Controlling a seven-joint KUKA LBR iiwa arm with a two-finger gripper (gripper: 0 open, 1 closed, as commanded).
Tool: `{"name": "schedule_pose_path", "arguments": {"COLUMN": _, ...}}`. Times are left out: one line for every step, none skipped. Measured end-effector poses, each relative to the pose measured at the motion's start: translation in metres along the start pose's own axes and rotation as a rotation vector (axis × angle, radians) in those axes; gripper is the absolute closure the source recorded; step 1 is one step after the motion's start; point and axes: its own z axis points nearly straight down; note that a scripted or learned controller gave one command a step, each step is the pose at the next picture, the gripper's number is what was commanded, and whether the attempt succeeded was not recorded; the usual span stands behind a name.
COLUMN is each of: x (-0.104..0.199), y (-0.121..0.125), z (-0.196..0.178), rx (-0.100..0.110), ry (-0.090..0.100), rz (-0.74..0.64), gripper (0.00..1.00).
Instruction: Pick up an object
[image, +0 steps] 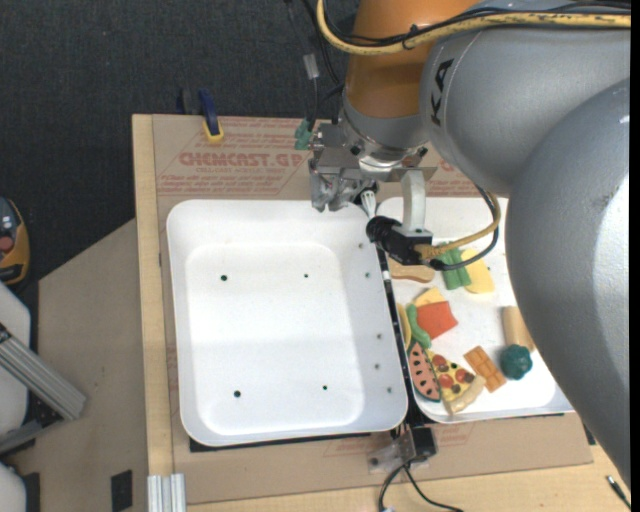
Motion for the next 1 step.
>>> {"name": "schedule_pose_path", "arguments": {"x": 0.0398, "y": -0.0258, "z": -0.007, "rx": 0.015, "ry": -0.005, "rz": 0.008, "gripper": 1.0}}
